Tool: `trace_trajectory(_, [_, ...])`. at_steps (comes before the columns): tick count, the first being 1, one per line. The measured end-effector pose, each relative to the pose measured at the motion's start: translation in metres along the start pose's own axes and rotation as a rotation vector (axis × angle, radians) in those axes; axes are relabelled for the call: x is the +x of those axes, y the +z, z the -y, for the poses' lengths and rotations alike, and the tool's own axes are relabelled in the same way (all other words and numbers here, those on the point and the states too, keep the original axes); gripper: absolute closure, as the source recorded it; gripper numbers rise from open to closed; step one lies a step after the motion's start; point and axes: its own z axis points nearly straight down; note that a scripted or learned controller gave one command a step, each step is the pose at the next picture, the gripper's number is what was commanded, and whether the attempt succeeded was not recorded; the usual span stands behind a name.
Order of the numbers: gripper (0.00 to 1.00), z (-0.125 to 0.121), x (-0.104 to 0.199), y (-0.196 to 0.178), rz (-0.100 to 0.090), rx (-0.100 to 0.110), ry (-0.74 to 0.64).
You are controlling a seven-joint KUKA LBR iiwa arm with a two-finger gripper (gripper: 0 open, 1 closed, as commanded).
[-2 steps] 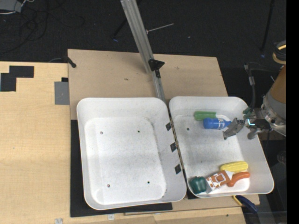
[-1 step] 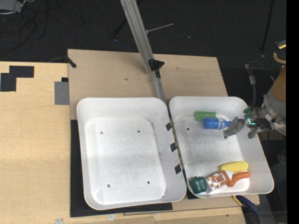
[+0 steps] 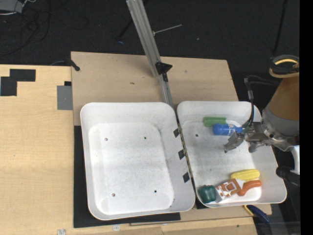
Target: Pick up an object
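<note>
We see the gripper [image 3: 234, 143] low over the right bin [image 3: 195, 153], reaching in from the right, its dark fingers pointing leftward and down. How far the jaws stand apart we cannot tell, and we cannot make out anything between them.

Just above and to the left of the jaws lies a blue object [image 3: 221, 129], close to the fingers, though we cannot tell whether it touches them. A green object [image 3: 214, 121] lies beside it, a little farther from the jaws.

Well below the jaws, near the bin's lower edge, lie a yellow object [image 3: 245, 174], an orange and white object [image 3: 235, 187] and a dark green object [image 3: 207, 194].
</note>
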Motion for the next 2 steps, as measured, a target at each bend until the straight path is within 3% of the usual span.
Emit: trace_trajectory(2, [0.0,-0.001,-0.006,0.099,0.002,-0.005,-0.002])
